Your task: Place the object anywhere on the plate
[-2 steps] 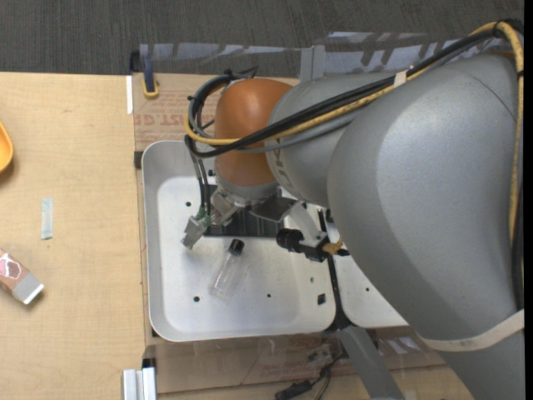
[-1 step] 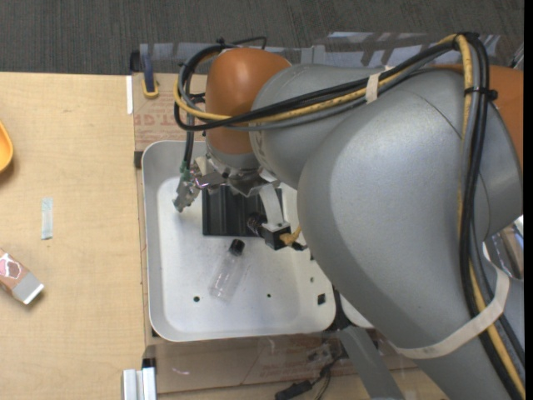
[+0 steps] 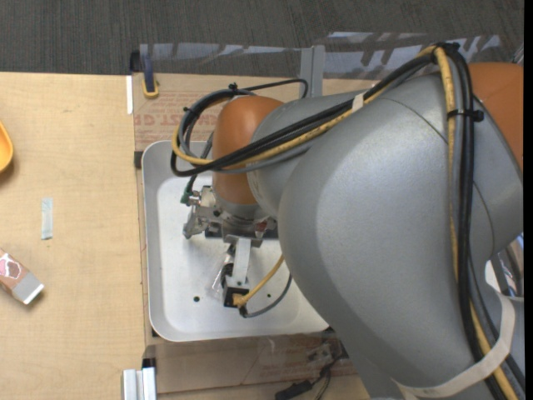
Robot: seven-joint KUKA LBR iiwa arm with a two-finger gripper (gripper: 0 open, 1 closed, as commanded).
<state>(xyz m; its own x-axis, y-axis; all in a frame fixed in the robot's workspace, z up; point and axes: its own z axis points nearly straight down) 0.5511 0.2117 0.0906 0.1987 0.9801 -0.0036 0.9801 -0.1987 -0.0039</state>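
My gripper (image 3: 218, 223) hangs low over the middle of the left white bin (image 3: 171, 315), below the orange wrist band (image 3: 241, 136). It points down into the bin, and the wrist and the grey arm (image 3: 391, 223) hide its tips. Whether anything sits between them cannot be made out. A tiny dark speck (image 3: 196, 298) lies on the bin floor, left of the gripper and nearer the bin's front. The big arm covers the right side of the bench.
On the wooden bench left of the bin lie a small grey strip (image 3: 46, 219) and a brown and white packet (image 3: 18, 277). An orange-yellow curved edge (image 3: 4, 150) pokes in at the far left. A cardboard sheet (image 3: 179, 107) lies behind the bin.
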